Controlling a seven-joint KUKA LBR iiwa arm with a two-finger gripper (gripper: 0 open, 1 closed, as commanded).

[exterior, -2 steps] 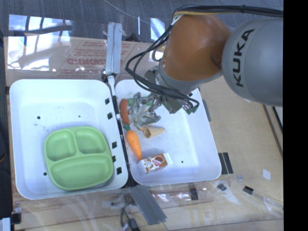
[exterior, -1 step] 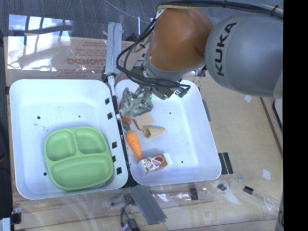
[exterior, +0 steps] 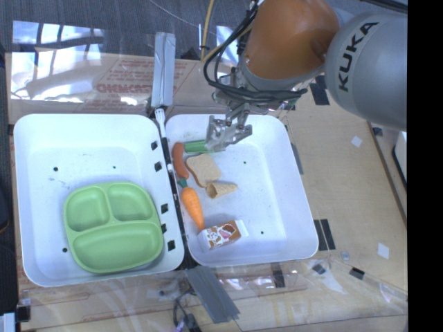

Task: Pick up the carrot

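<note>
Carton (exterior: 223,234) is lying nearest in right bin (exterior: 291,206); carrot (exterior: 192,207) is resting along its left wall, untouched. Gripper (exterior: 223,135) is hovering over green item (exterior: 194,146), finger state unclear.

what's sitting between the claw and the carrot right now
In the camera view, a slice of bread lies between the claw and the carrot, in the right bin.

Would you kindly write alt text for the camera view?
The arm's tool hovers over the right bin's far end, above a bread slice; the carrot lies nearer, by the left wall. A green divided plate sits in the left bin.
</note>
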